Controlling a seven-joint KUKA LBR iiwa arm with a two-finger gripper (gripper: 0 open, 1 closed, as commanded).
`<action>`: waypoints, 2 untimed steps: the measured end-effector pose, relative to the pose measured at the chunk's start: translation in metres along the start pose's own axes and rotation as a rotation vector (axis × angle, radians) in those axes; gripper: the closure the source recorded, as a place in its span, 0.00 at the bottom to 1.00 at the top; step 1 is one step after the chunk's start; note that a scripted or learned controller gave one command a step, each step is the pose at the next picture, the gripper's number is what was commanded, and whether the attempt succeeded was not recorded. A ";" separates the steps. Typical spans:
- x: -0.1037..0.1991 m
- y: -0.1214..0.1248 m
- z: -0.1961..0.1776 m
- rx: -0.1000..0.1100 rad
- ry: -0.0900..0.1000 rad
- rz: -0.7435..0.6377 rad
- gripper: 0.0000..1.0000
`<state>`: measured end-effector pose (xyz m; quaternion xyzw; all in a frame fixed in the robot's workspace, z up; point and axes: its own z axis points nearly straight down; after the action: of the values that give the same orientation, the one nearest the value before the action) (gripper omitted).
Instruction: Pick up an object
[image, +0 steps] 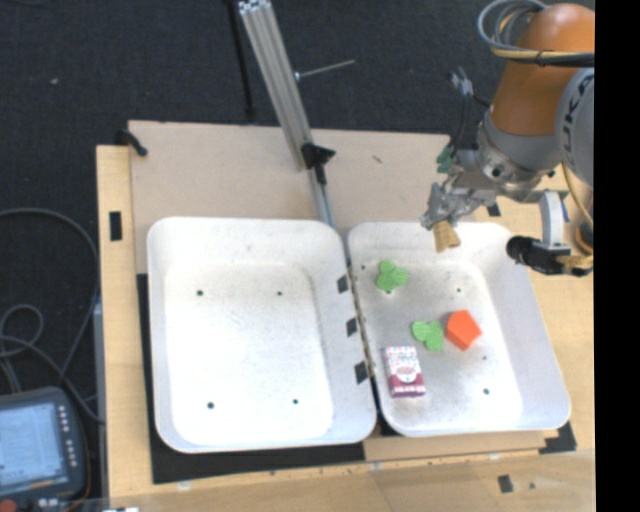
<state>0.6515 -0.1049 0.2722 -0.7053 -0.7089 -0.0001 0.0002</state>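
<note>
The gripper (445, 226) is hanging over the right bin's (520, 300) far edge, pinching what we are judging a small, light, stiff tan block (446, 237) by its sides.

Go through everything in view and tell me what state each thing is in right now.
hand: raised over the right bin's far rim, a small tan object at its tip
orange block: lying in the right bin, untouched
two green pieces: lying loose in that bin
small red-and-white box: lying flat near the bins' divide
left bin: nothing seen inside
</note>
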 end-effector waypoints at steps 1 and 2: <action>0.044 -0.002 0.000 0.001 0.000 0.000 1.00; 0.090 -0.006 0.001 0.002 0.001 0.000 1.00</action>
<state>0.6450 -0.0149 0.2715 -0.7051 -0.7091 0.0002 0.0010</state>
